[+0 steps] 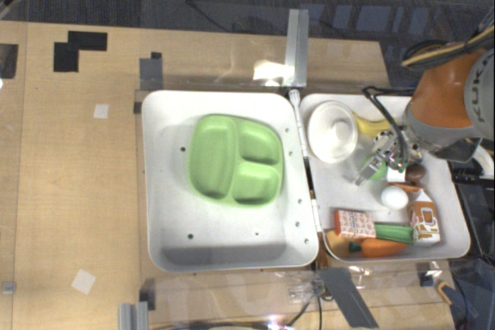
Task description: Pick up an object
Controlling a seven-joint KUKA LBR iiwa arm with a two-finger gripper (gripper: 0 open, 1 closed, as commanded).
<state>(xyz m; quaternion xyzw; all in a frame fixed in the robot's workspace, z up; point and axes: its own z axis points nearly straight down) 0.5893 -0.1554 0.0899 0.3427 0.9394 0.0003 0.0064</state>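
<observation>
The right bin (pixel 456 205) holds the loose objects. A white bowl (pixel 332 131) sits at its far left, with a yellow banana (pixel 370 124) just behind it. My gripper (pixel 373 166) hangs low over the middle of this bin, right of the bowl, with the grey arm and its orange band (pixel 441 93) rising to the right. A small green item (pixel 378 173) lies right at the gripper's tip. A white egg (pixel 395 198) rests just in front of it. Along the near wall are an orange carton (pixel 354 224), a green stick (pixel 396 232), a carrot (pixel 379 247) and a small carton (pixel 425 222).
The left bin (pixel 166 236) holds a green divided plate (pixel 236 158) near its middle. A metal post (pixel 297 50) stands behind the divider between the bins. Black cables (pixel 379 95) run along the right bin's far edge.
</observation>
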